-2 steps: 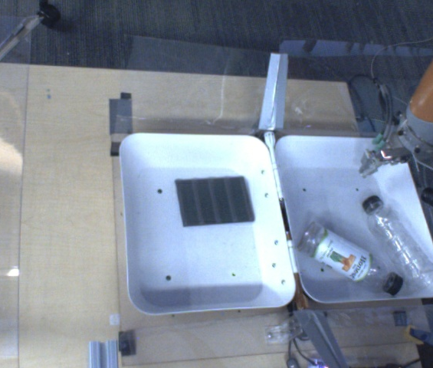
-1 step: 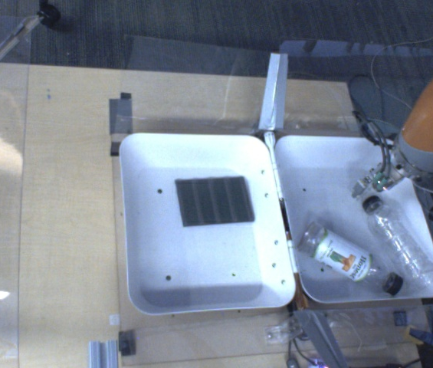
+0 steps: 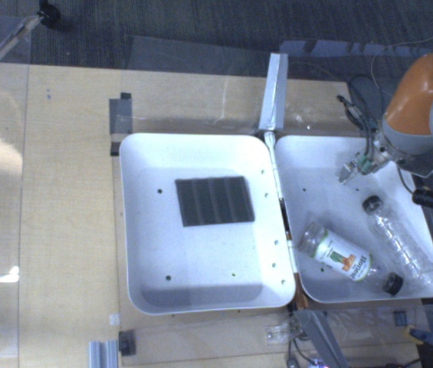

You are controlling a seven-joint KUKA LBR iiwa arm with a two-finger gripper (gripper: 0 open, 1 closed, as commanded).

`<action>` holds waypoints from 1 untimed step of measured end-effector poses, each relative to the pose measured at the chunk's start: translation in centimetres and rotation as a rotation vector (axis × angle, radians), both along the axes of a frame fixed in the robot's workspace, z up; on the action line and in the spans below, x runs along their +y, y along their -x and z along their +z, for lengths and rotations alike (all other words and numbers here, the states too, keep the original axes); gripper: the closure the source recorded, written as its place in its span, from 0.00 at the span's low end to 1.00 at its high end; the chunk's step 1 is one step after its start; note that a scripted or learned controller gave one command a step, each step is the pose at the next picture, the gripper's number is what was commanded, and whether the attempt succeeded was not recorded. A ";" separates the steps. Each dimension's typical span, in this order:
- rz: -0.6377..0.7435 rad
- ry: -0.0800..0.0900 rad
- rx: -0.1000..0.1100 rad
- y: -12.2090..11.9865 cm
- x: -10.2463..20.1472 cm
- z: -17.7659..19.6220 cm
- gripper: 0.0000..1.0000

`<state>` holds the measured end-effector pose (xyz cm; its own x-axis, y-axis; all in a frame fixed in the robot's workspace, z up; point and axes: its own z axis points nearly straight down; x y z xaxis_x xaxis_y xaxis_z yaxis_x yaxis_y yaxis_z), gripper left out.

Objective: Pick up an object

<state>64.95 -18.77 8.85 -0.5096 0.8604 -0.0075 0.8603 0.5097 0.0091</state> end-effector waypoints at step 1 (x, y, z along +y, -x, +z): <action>0.000 0.000 0.000 0.0 0.0 0.0 0.00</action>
